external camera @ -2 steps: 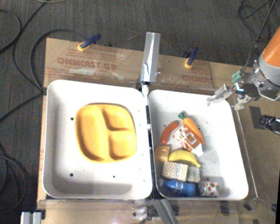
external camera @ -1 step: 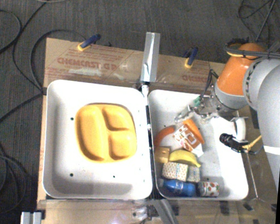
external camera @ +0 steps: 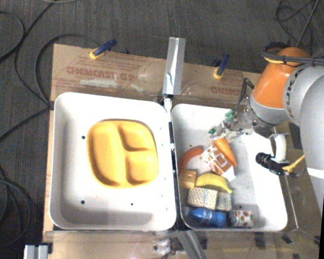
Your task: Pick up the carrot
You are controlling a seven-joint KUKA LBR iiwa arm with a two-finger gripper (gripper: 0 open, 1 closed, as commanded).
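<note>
Orange and stubby, the carrot (external camera: 225, 148) is lying in the right bin (external camera: 268, 213), at the upper edge of the toy-food pile, just above the banana (external camera: 214, 182). I'm seeing the gripper (external camera: 234, 127) hanging right over its upper end, seemingly touching it. The carrot's long axis is running diagonally, from upper left down to lower right, away from the fingertips. I'm judging the approach nearly lined up, though I cannot tell how the gripper is set.
</note>
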